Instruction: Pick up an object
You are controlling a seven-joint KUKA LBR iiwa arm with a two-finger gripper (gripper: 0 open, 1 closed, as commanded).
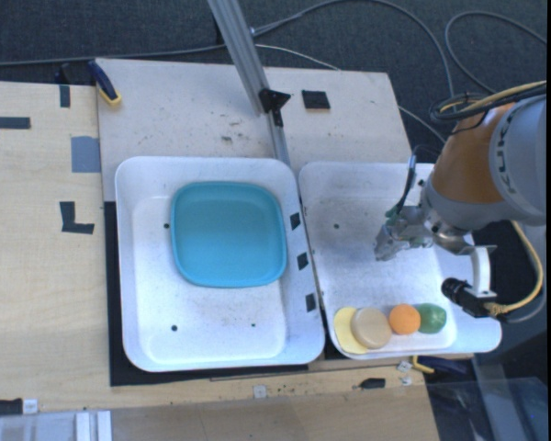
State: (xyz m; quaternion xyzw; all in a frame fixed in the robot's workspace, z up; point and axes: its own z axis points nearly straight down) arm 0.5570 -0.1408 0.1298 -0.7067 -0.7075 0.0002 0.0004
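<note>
So far nothing is being lifted: the end effector [391, 243] is hanging over the right bin [349, 200], its grip impossible to judge. The orange ball [404, 319] and its neighbours are sitting at lower right, awaiting pickup.

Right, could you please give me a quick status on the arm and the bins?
Gripper hovering over right bin, nothing seen in it. Orange ball, green ball, tan and yellow pieces at near edge. Blue plate in left bin.
</note>
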